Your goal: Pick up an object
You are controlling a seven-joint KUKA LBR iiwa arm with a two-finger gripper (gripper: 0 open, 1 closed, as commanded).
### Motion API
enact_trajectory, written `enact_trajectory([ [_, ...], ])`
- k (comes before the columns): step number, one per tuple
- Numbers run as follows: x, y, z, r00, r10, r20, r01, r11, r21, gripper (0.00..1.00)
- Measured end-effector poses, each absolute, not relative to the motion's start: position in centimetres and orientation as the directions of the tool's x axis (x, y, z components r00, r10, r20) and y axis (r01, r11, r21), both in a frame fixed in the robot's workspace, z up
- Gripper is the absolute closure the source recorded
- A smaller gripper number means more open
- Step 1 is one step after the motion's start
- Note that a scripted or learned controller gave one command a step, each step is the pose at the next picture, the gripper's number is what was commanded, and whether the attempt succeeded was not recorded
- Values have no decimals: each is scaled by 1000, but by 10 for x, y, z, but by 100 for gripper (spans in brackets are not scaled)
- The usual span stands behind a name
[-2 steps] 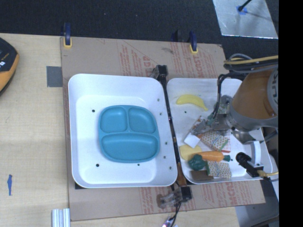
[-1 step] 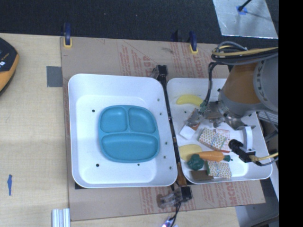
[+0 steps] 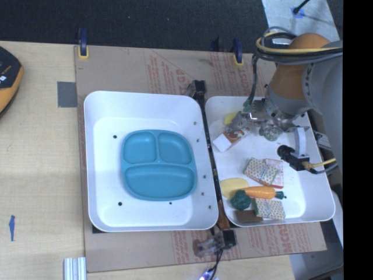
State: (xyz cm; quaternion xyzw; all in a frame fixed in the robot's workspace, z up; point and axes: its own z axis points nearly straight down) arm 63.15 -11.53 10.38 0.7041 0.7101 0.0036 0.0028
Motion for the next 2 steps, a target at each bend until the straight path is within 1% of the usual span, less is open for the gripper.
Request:
enact_trajectory([
  [1, 660, -94, 96, -7, 1000, -2, 1000, 7, 7, 0],
  [2, 654, -96, 102, -7, 1000, 0, 1000, 7, -15, 100],
])
